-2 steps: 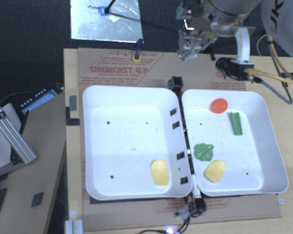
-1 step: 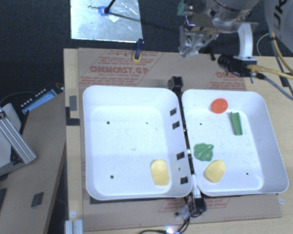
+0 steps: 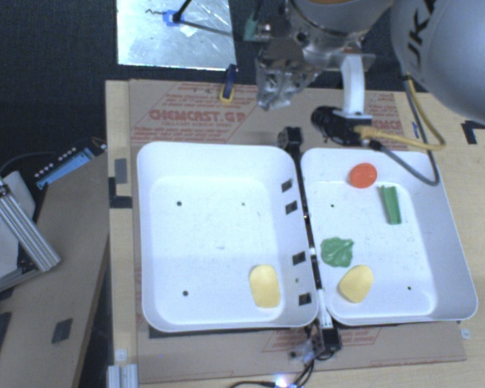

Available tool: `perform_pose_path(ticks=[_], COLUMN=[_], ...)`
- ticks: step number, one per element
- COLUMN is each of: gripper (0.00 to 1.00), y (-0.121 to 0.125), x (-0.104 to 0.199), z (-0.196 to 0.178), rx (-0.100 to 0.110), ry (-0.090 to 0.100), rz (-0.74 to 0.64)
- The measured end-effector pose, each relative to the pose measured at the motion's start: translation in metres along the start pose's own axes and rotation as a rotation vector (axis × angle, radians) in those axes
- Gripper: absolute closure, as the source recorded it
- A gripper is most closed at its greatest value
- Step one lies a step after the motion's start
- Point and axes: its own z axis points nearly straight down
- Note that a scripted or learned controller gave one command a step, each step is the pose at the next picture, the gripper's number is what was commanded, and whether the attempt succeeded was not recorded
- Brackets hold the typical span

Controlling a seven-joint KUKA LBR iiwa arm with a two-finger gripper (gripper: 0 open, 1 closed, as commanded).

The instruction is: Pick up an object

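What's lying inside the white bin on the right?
Inside the right bin lie four things: an orange round piece, a green stick, a green leafy piece and a yellow piece. Whatever lies beneath each is covered.

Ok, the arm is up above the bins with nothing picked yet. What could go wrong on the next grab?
The yellow piece and the green leafy piece lie very close in the right bin, so a grab may catch both or knock one aside. The other yellow piece sits near the left bin corner wall, which could block a finger. All the pieces look flat, so pinches may slip.
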Motion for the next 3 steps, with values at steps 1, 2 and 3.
perform_pose_path(ticks=[1,2,3], gripper=[1.0,1.0,1.0], y=[0.001,0.001,0.002], x=[-0.001,-0.001,-0.001], z=[-0.012,-0.023,-0.034], rx=[-0.003,-0.005,-0.008], ry=[0.001,0.002,0.002], rz=[0.0,-0.004,-0.008])
